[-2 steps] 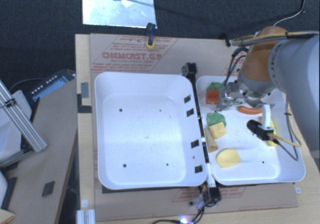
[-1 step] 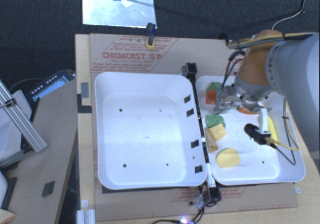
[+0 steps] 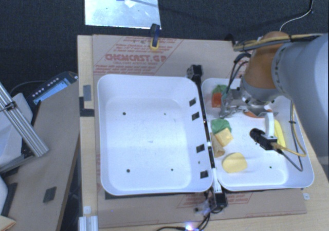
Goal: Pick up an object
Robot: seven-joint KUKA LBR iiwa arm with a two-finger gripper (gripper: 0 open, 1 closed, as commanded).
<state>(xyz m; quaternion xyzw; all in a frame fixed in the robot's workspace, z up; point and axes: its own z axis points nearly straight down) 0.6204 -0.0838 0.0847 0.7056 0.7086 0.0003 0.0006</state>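
Note:
My gripper (image 3: 230, 108) hangs low over the right bin (image 3: 288, 176), near its left wall. Just under and beside it lie a green piece (image 3: 221, 124) and a yellow block (image 3: 223, 137). A green and red item (image 3: 219, 95) sits toward the bin's far left corner, just left of the gripper. A round yellow object (image 3: 234, 163) rests near the front. A long yellow item (image 3: 279, 132) lies on the right side, and a bit of orange (image 3: 251, 114) peeks out below the wrist. Nothing can be seen held in the gripper.
The left bin (image 3: 110, 122) stands beside the right one, with black clips (image 3: 198, 117) along the shared rim. A tan piece (image 3: 218, 148) lies against the right bin's left wall. The arm covers the right bin's far right part.

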